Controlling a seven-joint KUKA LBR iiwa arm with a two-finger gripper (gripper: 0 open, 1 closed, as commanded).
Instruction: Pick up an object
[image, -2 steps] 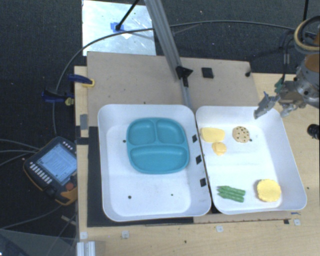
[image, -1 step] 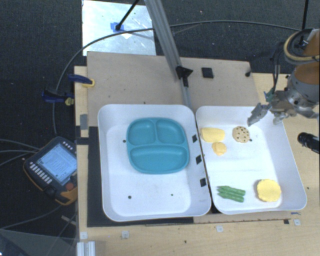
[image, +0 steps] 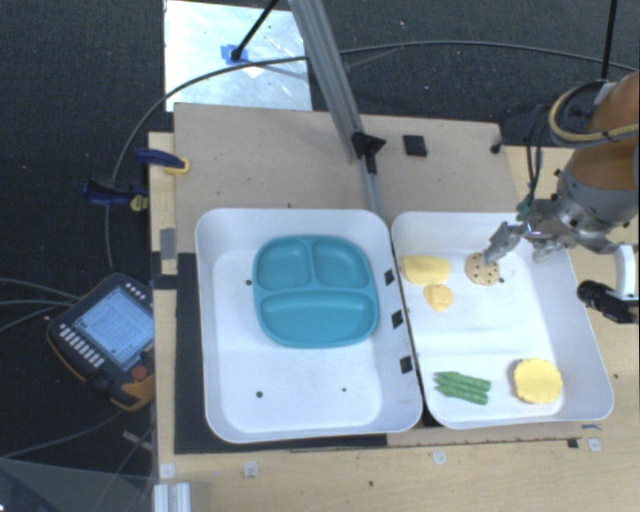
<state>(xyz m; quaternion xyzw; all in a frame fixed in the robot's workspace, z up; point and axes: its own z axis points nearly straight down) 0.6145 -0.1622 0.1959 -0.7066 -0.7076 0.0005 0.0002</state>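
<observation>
The right bin (image: 560, 330) holds several toy foods. A tan chocolate-chip cookie (image: 484, 270) lies near its far edge. To the left of the cookie are a larger yellow piece (image: 425, 268) and a smaller yellow piece (image: 438, 296). Green beans (image: 462, 386) and a round yellow piece (image: 537, 381) lie by the near edge. My gripper (image: 518, 250) hangs over the bin's far right part, open. One finger (image: 499, 243) slants down to just above the cookie's right edge. Nothing is between the fingers.
A blue divided plate (image: 316, 290) sits in the left bin (image: 230, 400). A grey pole (image: 340, 90) slants across the back of the bench. A teach pendant (image: 105, 335) lies on the floor to the left.
</observation>
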